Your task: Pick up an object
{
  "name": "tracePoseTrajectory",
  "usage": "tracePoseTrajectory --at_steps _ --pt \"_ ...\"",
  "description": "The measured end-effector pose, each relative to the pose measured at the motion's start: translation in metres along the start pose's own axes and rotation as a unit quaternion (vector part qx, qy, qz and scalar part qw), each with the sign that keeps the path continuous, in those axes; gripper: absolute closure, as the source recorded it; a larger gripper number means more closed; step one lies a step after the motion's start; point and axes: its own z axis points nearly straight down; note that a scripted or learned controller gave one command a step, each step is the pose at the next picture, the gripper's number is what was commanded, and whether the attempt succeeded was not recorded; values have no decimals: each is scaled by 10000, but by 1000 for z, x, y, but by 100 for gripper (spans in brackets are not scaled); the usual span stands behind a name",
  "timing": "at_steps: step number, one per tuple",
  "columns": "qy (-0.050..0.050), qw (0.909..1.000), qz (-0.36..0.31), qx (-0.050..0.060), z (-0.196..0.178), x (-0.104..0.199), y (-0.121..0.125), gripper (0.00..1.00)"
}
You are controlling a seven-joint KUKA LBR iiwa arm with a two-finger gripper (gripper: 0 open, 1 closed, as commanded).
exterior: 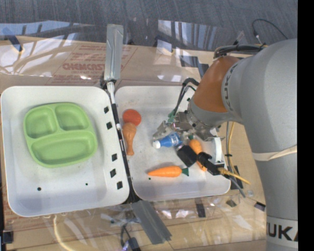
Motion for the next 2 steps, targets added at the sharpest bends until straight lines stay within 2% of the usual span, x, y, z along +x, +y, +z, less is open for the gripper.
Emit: tracePoseTrajectory --at_steps 1,2 --pt "2 10000 -20 19 -8 0 1 100" --pt "-1 9991 412 -30 -107 51 -15 100"
